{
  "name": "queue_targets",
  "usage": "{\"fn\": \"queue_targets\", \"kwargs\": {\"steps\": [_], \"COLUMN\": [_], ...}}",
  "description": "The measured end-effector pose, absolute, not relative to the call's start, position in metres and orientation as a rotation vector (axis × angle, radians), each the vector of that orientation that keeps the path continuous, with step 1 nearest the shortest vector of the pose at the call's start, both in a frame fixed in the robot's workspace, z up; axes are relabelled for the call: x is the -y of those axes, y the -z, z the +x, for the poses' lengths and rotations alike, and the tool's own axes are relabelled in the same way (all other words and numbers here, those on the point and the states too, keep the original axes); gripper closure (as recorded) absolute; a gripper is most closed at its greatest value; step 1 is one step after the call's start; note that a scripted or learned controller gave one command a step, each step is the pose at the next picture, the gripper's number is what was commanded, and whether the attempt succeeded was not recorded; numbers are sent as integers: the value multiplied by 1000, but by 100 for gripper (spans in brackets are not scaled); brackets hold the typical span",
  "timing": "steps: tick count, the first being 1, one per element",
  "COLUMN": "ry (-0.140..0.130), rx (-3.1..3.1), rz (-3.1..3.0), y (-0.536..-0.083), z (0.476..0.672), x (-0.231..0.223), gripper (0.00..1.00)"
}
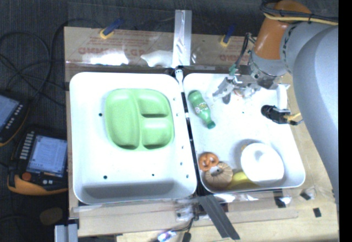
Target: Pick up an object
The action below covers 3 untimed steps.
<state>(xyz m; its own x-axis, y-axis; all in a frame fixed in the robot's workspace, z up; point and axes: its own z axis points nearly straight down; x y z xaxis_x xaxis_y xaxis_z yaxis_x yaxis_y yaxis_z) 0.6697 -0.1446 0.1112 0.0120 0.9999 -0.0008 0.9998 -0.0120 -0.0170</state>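
The gripper [234,88] hangs over the far end of the right bin [242,128], just to the right of the green bottle's [201,108] cap end. Its jaws look parted with nothing between them, though the view is coarse. No particular object is set by the task, and the green bottle looks like the likeliest target: it is the closest thing to the gripper and lies on its side, slanted, close to the wall between the bins, with bare white floor on its right. To grip it well, I would turn the wrist so the jaws close across the bottle's narrow width rather than along its length. The arm should come down over the body rather than the tapered neck. The finger on the wall side needs care, since there seems to be little room there, and a glancing touch could roll the bottle. Nearer the camera than the bottle, at the bin's front wall, lie a brown pretzel-shaped piece [208,160] and a tan ring [221,175] touching it. A yellow object [240,180] lies partly hidden beside them. A white round object [262,161] lies front-right of the bottle. Left of the bottle, past the wall, the left bin [88,172] holds a green divided tray [138,117], lying flat with nothing in its compartments.
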Motion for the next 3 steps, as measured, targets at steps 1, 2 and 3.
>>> {"fn": "queue_targets", "kwargs": {"steps": [1, 2, 3], "ry": [-6, -3, -3], "rx": [2516, 2516, 2516], "rz": [-1887, -1889, -1888], "y": [-92, -102, -102], "z": [663, 664, 664], "x": [138, 138, 138], "gripper": [0, 100, 0]}}
